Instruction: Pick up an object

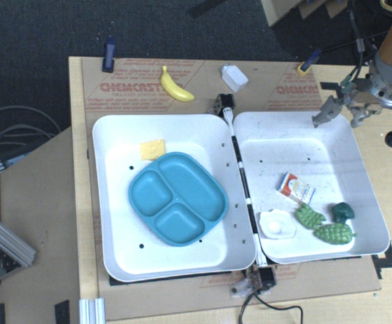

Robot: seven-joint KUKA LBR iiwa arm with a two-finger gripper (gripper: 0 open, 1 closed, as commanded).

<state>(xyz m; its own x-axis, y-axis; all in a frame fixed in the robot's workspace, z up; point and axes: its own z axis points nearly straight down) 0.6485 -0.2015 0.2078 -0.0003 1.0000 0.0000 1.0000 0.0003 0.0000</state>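
My gripper (338,115) hangs above the far right corner of the right bin (283,137), its two fingers spread open with nothing between them. Near that bin's front lie a small red and white box (297,188), a white egg-like piece (276,224), two green knobbly toys (322,225) and a dark teal lump (342,212). All of them sit well in front of the gripper. In the left bin (111,181) a blue divided plate (176,197) lies beside a yellow square (152,149).
On the bench behind the bins lie a yellow banana (176,86) and a white block (235,78). Blue clips (108,55) stand at the bench's far edge. The bins meet along a black-hinged seam (239,174).
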